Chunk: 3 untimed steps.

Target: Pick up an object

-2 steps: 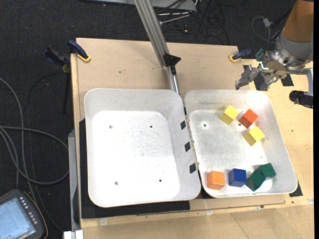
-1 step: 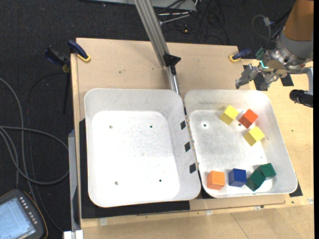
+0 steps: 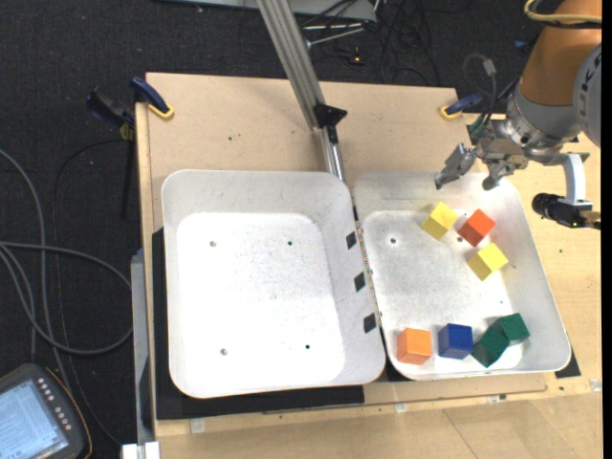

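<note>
The gripper (image 3: pixel 475 168) hangs over the far edge of the right bin (image 3: pixel 535 285), its jaws spread apart with nothing between them. Just nearer than it, a tight cluster sits by the bin's far right corner: a yellow cube (image 3: pixel 441 220), an orange-red cube (image 3: pixel 476 227) touching or almost touching it, and a second yellow cube (image 3: pixel 488 260) just beside those.

The likeliest trouble is crowding. If the jaws come down on the nearest yellow cube, one finger may land on the orange-red neighbour instead of slipping beside it, knocking both askew or pinching two at once. The cubes also lie turned at odd angles to the bin's edges (none looks square to the jaws), so a closing grip could catch corners and spin the block out. The sloping bin wall near the far edge leaves little room for a finger on that side.

The yellow cube is small, plain, matte and sharp-edged, resting flat on the speckled white floor. Along the near edge, well apart, sit an orange cube (image 3: pixel 414 344), a blue cube (image 3: pixel 456 340) and two green cubes (image 3: pixel 501 338) pressed together
</note>
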Tool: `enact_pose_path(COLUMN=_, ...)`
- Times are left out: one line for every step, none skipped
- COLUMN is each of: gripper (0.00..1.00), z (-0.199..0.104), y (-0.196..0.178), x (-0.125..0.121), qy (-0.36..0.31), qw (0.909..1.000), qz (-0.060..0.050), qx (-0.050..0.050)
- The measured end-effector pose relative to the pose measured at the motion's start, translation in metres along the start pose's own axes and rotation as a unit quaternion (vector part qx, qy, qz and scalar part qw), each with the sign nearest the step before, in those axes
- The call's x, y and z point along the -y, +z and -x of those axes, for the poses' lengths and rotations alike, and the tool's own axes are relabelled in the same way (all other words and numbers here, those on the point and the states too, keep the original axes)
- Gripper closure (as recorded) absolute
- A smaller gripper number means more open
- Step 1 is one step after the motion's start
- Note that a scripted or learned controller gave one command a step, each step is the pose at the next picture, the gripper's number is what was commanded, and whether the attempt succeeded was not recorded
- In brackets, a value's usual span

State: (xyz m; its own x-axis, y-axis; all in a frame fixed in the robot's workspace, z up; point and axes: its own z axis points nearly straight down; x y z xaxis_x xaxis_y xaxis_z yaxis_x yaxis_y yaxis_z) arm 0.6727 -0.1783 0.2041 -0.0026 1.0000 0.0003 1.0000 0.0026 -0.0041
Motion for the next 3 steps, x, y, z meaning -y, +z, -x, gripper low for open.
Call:
enact_pose_path(gripper=0.00, z=-0.005, y=0.063, x=0.003, qy=0.000, qw=1.0000, qz=-0.001, qx=0.000)
enact_pose_path(gripper=0.00, z=-0.006, y=0.112, x=0.004, qy=-0.001, qw=1.0000, qz=0.000, qx=0.000)
enact_pose_path(gripper=1.00, z=-0.006, y=0.097, x=0.002, qy=-0.001, qw=1.0000, qz=0.004, qx=0.001)
